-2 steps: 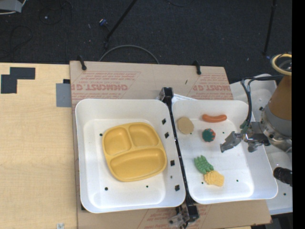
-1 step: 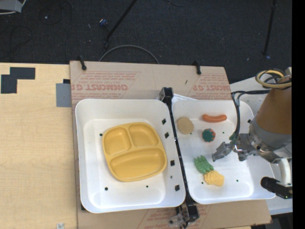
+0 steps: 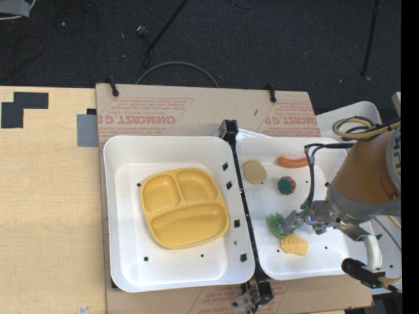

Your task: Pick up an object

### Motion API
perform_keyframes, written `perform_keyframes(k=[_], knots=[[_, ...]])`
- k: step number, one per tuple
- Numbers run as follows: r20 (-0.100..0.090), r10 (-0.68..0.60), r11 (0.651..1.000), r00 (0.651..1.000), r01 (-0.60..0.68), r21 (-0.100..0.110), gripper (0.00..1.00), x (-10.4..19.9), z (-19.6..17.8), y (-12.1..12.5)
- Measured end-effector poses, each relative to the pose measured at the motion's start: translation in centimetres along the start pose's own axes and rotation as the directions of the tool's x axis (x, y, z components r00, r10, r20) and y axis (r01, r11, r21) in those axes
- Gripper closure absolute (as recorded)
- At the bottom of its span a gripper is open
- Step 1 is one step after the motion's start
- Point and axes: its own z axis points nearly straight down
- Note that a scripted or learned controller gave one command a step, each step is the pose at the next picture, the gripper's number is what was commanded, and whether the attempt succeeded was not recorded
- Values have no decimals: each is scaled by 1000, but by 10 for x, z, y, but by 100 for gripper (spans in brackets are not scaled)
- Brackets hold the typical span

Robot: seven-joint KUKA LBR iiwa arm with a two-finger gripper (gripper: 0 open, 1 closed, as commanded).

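two bins (image 3: 124, 175), one tray (image 3: 184, 207), five small objects (image 3: 286, 186).

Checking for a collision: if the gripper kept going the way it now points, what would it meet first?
Probably the green toy, right at the tip of the gripper, which points toward the left bin. Height above it is unclear.

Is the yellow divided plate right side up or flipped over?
Right side up. The yellow divided plate lies flat in the left bin, its three compartments facing up, with nothing in them.
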Motion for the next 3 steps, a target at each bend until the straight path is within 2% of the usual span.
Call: perform_keyframes(k=[1,2,3], knots=[[2,1,1000,1000,-1,-11,0,0,30,2],[-1,3,1000,1000,-3,-16,100,1,16,4],[5,-1,1000,1000,1,-13,100,-6,-43,10]])
